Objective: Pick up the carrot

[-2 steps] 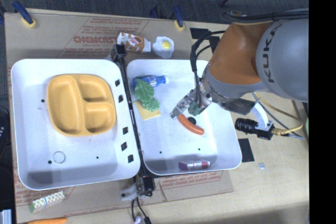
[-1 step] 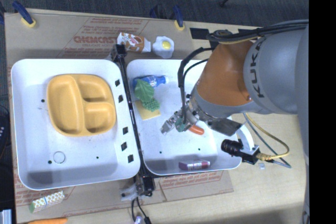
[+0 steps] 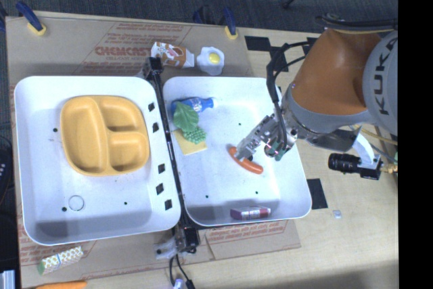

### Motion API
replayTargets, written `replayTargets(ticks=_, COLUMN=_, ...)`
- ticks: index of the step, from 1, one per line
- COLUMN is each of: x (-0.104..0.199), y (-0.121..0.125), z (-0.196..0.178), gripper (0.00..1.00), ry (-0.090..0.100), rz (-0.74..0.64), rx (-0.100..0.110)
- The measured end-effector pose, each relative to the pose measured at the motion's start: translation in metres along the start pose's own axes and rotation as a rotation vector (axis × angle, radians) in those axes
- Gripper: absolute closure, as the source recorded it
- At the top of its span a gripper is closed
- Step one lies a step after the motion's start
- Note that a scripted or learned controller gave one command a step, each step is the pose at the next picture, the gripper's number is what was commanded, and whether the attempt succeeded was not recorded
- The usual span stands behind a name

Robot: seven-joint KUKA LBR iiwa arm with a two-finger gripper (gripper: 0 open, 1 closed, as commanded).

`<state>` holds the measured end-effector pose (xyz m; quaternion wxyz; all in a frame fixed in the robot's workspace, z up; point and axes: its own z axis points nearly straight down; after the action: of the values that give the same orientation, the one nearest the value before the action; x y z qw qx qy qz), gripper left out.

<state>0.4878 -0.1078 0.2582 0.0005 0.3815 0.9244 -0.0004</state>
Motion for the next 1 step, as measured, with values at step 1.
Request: replayTargets(ticks=1, x=-0.012, y=-0.0295, z=0.0687, gripper=1.0, ry=0.005, rz=0.218, rx=0.003)
